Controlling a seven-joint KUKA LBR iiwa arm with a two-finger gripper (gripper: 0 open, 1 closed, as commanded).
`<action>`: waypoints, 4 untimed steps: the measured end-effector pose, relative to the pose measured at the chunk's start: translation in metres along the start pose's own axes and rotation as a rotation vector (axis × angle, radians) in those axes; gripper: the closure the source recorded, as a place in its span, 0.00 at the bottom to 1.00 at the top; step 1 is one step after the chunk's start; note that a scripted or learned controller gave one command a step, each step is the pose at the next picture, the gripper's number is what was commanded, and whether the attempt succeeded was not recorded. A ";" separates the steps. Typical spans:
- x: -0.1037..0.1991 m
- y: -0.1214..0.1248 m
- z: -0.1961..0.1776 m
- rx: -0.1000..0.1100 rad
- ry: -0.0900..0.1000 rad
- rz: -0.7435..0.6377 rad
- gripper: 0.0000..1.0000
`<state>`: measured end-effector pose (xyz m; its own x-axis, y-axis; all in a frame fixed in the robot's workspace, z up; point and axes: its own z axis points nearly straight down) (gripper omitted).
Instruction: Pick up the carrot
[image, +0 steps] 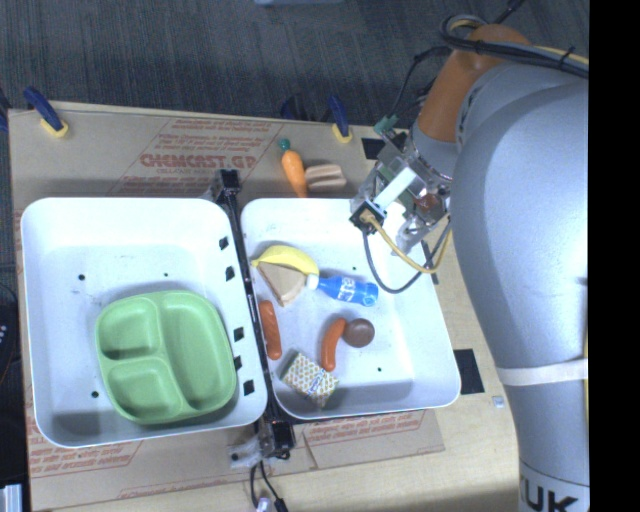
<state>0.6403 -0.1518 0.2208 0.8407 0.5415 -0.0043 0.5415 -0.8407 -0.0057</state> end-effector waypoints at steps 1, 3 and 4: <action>-0.050 0.031 0.117 0.001 -0.001 -0.019 0.00; -0.149 -0.071 0.131 0.001 0.002 0.163 0.00; -0.085 -0.108 0.095 0.001 0.001 0.320 0.00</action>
<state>0.5099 -0.1069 0.1271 0.9684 0.2495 -0.0047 0.2495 -0.9684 -0.0050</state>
